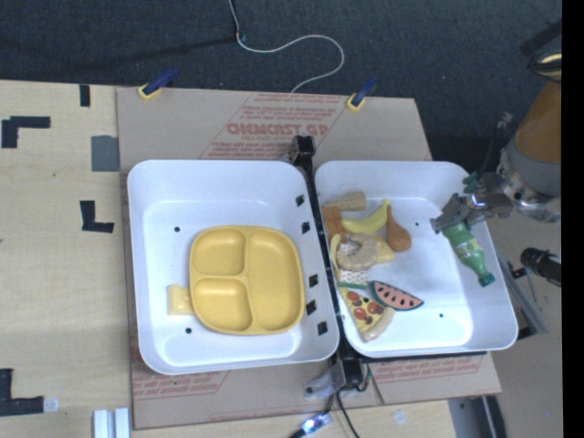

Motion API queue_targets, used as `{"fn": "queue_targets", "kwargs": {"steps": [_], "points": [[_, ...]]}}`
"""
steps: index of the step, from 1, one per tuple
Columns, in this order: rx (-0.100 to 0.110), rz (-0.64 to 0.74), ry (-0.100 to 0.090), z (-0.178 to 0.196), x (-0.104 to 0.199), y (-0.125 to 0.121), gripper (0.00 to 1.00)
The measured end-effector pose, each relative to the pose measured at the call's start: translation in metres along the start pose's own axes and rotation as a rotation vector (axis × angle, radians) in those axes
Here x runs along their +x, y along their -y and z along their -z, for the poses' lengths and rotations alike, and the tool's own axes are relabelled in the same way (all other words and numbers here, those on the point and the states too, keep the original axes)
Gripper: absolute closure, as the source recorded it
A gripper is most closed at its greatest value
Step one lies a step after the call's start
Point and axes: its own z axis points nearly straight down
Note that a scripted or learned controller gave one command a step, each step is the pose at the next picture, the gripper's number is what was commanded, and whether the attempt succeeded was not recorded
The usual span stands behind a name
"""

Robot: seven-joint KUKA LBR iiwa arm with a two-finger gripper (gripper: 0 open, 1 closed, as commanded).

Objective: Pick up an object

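Note:
A green toy bottle [472, 254] lies slanted against the right wall of the right bin [429, 336], its upper end pointing toward the arm. My gripper [456, 215] hangs over the bin's right edge, directly at the bottle's upper end. Whether it touches or grips the bottle is not visible. The arm's orange band [546, 126] shows at the far right. Toy food is piled on the bin's left side: a banana [370, 219], a brown piece [398, 236], a pizza slice [366, 311] and a watermelon slice [398, 297].
The left bin [155, 208] holds a yellow divided plate [246, 278] with a small pale yellow block [178, 299] beside it. Black clips [304, 149] join the two bins along the middle wall. A white cable [292, 48] loops behind the bench.

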Motion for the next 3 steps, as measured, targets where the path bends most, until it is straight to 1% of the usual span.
{"fn": "queue_targets", "kwargs": {"steps": [1,2,3], "points": [[0.006,0.000,-0.002,0.004,0.001,0.000,1.00],[0.007,0.004,-0.004,0.011,0.049,0.009,1.00],[0.009,0.004,-0.004,-0.001,0.104,0.018,1.00]]}}
